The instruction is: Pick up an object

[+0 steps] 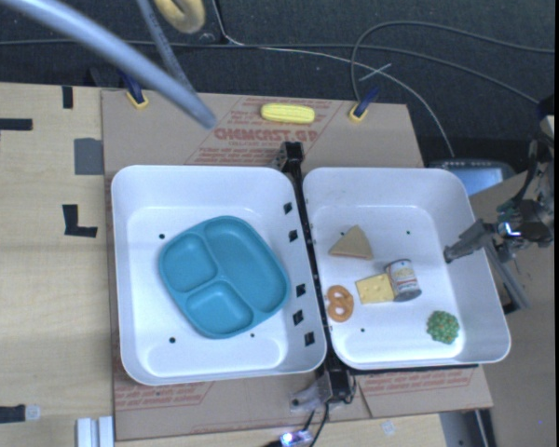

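You see the gripper (455, 248) poised over the right white plastic bin's (402, 186) 3 o'clock rim, its state impossible to tell, because its likely targets cluster centrally: tan wedge (352, 243), small metal can (403, 279), yellow block (374, 289).

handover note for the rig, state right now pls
Gripper: at the right bin's right rim, above the bin edge; nothing seen between its fingers, open or shut unclear.
Right bin holds: tan wedge, yellow block, small can touching the block, pretzel, green ball.
Left bin: blue divided plate.
Yellow corn-like item lies on the cardboard behind the bins.
Done: nothing picked yet.
Left: descend on one object, grasp, lift. The can and ball are nearest the gripper.
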Robot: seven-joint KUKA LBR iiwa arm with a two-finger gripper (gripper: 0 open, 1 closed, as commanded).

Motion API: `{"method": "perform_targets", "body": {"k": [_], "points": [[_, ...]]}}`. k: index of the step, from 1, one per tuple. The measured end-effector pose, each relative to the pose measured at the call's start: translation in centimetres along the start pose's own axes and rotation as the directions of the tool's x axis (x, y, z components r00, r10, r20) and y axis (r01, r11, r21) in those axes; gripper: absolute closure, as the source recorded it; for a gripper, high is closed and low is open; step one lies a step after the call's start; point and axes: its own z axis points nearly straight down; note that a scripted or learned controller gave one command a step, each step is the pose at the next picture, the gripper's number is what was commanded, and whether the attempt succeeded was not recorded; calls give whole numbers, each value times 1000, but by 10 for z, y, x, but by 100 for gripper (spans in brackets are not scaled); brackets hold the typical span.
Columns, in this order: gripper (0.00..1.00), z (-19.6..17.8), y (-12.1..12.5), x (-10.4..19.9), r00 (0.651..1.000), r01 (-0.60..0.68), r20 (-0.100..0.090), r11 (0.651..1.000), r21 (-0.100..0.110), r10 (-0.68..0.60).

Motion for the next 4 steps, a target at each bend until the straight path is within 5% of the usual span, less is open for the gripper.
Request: {"method": "perform_targets", "body": {"k": [1,4], "points": [[0,-6,2,0,1000,4,3,1000,-11,-4],[0,166,8,7,1000,4,1,1000,-6,-4]]}}
